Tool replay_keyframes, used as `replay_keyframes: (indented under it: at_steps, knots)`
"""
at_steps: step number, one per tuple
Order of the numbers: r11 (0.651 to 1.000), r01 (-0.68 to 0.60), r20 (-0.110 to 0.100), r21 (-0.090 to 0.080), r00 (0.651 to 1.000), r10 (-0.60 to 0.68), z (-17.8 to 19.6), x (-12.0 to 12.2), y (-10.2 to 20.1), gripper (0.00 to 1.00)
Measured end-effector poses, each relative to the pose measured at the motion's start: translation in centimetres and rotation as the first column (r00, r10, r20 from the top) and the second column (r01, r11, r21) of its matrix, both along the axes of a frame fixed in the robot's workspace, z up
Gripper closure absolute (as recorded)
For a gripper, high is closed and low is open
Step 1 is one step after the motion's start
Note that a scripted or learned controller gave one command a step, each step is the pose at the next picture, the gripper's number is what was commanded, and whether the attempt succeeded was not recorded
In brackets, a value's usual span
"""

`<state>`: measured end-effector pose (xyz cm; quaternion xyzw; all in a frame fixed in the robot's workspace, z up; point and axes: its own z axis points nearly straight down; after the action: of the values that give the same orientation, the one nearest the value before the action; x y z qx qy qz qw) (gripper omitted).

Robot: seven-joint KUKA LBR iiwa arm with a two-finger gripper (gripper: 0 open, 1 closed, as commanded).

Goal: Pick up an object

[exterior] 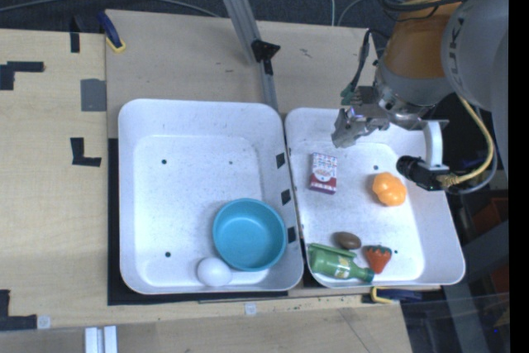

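- Objects for picking lie in two shallow white plastic bins, the left bin (140,124) and the right bin (430,240), set side by side on the wooden tabletop (182,54).
- Left bin: a round blue plastic bowl (249,233) sits near the front right corner, with a small white ball (214,270) touching its front left edge.
- Right bin: a small red and white carton (324,173) lies near the middle, just below and left of the tool (347,131).
- Along the front wall lie a green plastic bottle (337,264), a small brown oval piece (347,240) and a red strawberry-shaped toy (378,257).
- An orange rounded fruit toy (388,189) rests toward the right, below and right of the tool.
- The grey arm (446,29) reaches in from the right, the tool pointing down over the bin's back left part, nothing seen between its tips; whether it is released or clenched I cannot tell.
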<state>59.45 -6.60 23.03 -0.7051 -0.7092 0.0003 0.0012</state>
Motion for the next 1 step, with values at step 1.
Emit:
replay_keyframes:
  at_steps: [1]
  knots:
    - [1.0, -0.001, -0.002, 0.0, 1.0, 0.001, -0.97, -1.53, 5.64, 1.0]
